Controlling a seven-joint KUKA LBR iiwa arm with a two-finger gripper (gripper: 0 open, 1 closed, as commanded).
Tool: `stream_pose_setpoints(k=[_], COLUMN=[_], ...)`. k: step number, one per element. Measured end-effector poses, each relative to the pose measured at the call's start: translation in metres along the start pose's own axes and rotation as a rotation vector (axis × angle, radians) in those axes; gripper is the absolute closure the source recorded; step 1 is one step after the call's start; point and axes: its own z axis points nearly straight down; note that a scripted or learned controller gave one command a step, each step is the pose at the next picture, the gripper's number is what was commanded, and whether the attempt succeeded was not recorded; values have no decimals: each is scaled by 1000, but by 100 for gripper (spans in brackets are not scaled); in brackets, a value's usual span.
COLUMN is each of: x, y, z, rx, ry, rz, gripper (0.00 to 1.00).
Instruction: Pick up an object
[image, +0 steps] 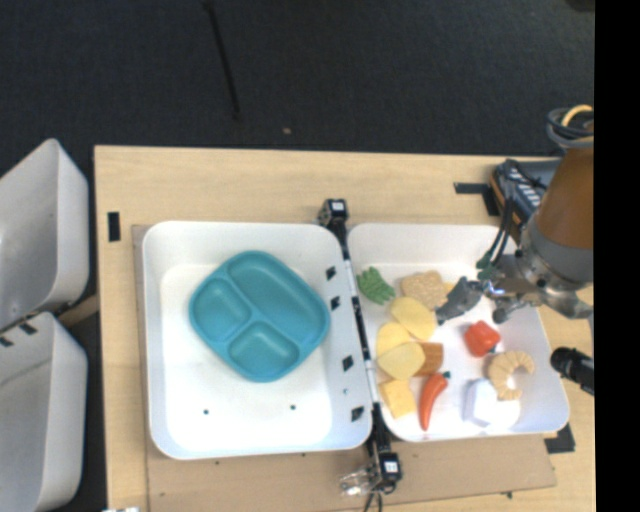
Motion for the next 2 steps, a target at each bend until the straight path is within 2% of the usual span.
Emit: stream_pose_setpoints(k=[1, 2], x=[0, -1], y=[2, 4], z=[-6, 57], rx=[-12, -4], ry=[-2, -1], rz=[-2, -2], gripper=[0, 0])
